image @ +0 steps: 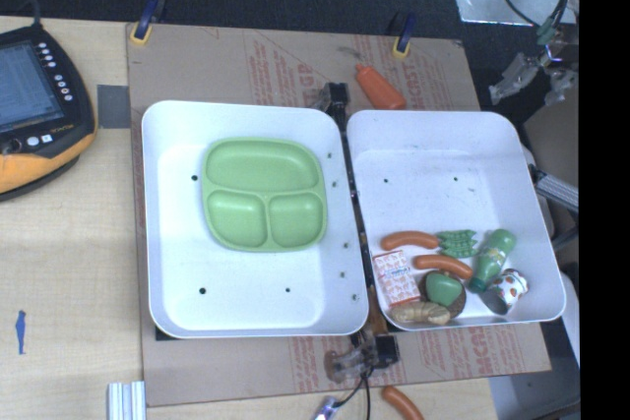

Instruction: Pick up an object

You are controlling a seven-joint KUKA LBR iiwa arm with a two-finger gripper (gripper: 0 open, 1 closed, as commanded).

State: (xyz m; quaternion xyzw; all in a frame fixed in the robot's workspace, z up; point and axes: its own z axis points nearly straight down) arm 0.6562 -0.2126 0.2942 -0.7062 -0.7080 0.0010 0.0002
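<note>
Toy foods [448, 275], any of which could serve as the object to be picked up, are heaped in the near corner of the right bin [443, 138]. They are probably there because the bin floor slopes towards that corner.

At the far left of the tabletop [59, 261], a control pendant [34, 108] is laid flat with its screen facing up. The text on the screen cannot be read. A cardboard sheet [246, 64] is spread under both bins and pinned at its far edge by two clamps [148, 20], presumably so that nothing shifts. Faint red print can be seen on the sheet but is not legible.

In the left bin [157, 211], a green divided plate [264, 194] is set flat near the middle. An orange toy [379, 89] is left on the cardboard just beyond the bins.

Within the heap, a small red-and-white carton [392, 275] is leaned against the bin's left wall; its label is too small to read. Beside it are seen two sausages [409, 239], a bread piece [423, 313], a green bottle [492, 256] and a white cup [510, 288], all touching or overlapping.

The end effector [532, 74] is held at the upper right, well apart from the heap. Whether it is apart or together cannot be told.
</note>
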